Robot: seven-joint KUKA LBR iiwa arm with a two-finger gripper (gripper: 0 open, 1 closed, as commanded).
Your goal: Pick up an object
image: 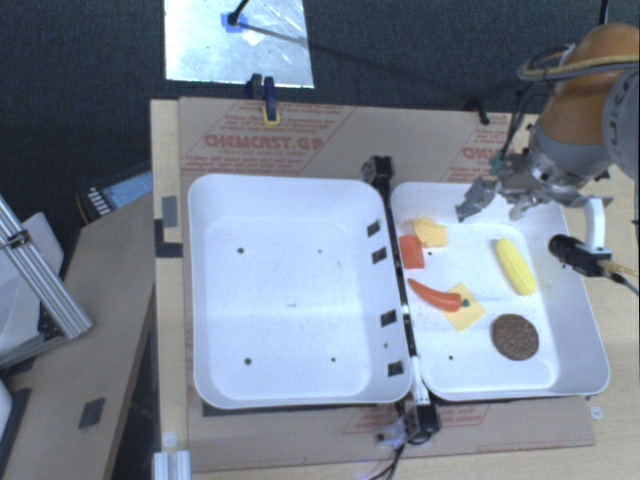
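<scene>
Position: one fixed camera above the counter [300, 128].
Facing: downward at a slant, the far edge at the top.
Nearness: far enough to take in both the left bin [290, 193] and right bin [570, 368] whole.
Arm [590, 98]: enters from the right.

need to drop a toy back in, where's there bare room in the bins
The left bin is bare wall to wall. In the right bin, the front strip below the brown disc is free. The middle is crowded: corn, chili pepper, cheese pieces.
</scene>
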